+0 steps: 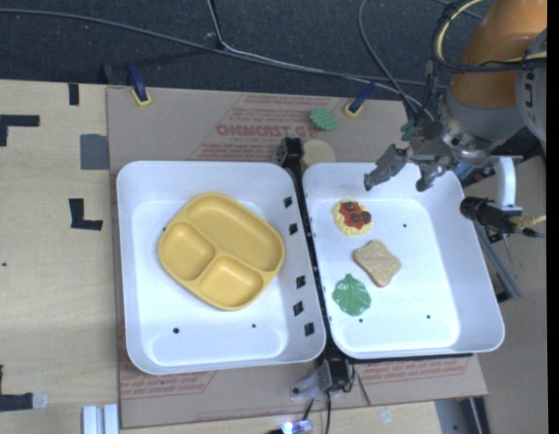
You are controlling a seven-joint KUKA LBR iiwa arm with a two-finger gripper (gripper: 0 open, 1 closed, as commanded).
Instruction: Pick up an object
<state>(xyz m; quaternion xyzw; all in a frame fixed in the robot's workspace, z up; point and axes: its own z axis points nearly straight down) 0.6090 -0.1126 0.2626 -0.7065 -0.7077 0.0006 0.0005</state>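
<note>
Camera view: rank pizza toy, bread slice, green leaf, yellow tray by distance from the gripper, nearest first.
From the gripper:
1. Pizza toy, right bin, upper left.
2. Bread slice, right bin, middle.
3. Green leaf, right bin, lower left.
4. Yellow tray, left bin.

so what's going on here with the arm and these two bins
A robot arm reaches in from the right, its pincer open and empty above the far edge of the right bin. That bin holds three small toy foods in a row: a pizza piece, a slice of toast and a green leaf. The left bin holds a yellow divided plate. Nothing is picked up yet.
</note>
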